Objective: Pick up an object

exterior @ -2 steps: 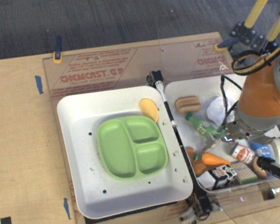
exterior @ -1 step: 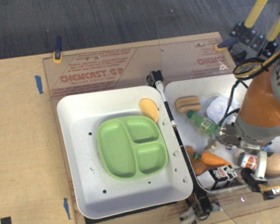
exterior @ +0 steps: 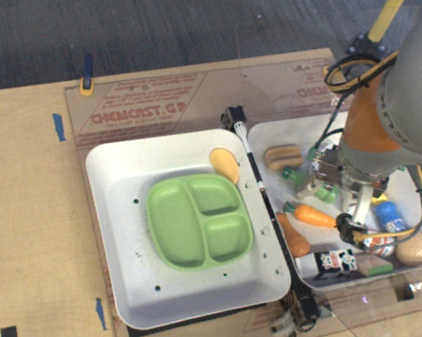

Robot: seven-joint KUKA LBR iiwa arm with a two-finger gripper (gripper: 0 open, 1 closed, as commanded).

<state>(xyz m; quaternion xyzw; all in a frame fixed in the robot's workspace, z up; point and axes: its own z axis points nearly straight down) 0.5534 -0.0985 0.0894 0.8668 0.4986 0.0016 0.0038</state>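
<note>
Left bin (exterior: 120, 216) holds green plate (exterior: 199, 220), right bin (exterior: 292, 130) crowded with toys. Gripper (exterior: 318, 175) low in right bin, opening can't tell. Carrot (exterior: 315, 216) just beside it: likely light, hard, slick, so grab its thick middle

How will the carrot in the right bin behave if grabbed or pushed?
The carrot looks like smooth moulded plastic, so it is probably stiff and light. Its tapered, round body may slip from a pinch or roll when pushed. The brown toy beside it would likely stop it.
</note>
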